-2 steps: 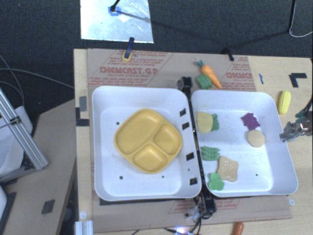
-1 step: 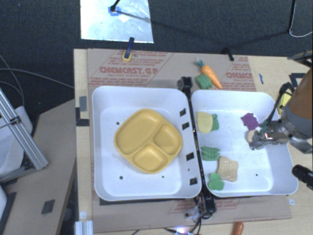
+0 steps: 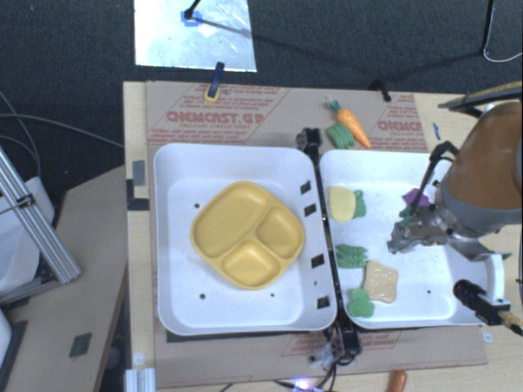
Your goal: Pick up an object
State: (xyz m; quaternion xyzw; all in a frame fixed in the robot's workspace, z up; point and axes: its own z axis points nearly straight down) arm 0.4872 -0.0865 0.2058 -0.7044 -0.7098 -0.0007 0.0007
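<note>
My gripper hangs low over the middle of the right bin, reaching in from the right. Around it in that bin lie a yellow and green food piece, a green leafy piece, a tan slice of toast and a small green piece. A purple item peeks out just behind the wrist, partly hidden by the arm. The toast lies just below and left of the fingertips.
The left bin holds a yellow divided plate. A toy carrot and a green piece lie on the cardboard behind the right bin. A blue and yellow tool rests at the back.
</note>
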